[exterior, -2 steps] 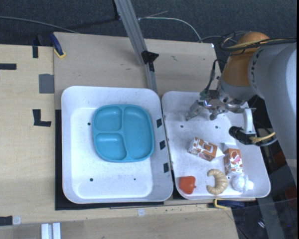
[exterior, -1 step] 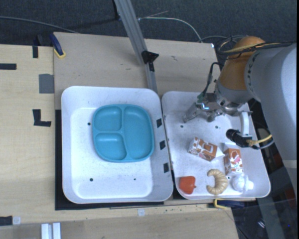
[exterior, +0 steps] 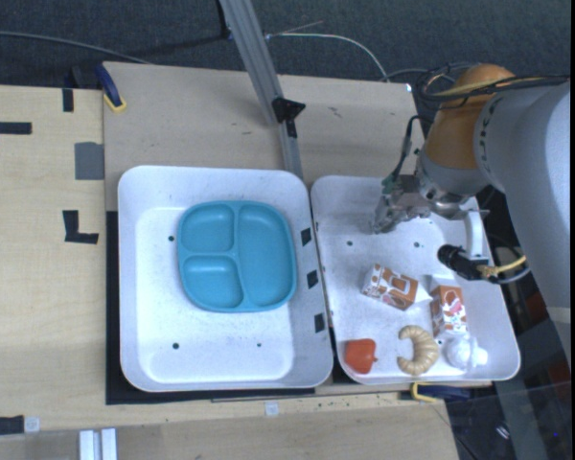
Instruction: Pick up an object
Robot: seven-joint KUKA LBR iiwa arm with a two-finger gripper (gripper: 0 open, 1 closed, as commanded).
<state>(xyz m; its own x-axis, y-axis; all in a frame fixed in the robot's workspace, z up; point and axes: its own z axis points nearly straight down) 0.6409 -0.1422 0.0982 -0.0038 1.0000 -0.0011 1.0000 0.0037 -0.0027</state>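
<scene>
Tomato [exterior: 360, 355] and croissant [exterior: 418, 349] sit untouched well below the gripper [exterior: 391, 211], nothing picked yet, grip state unclear.

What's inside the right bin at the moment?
The right bin holds two small cartons, a croissant, a red piece and a white item. The claw hangs over its upper part, covering the floor beneath.

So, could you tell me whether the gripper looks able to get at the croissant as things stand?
Probably yes. The croissant lies uncovered near the right bin's front edge, with open floor between it and the gripper at the back. A carton sits close beside it.
</scene>
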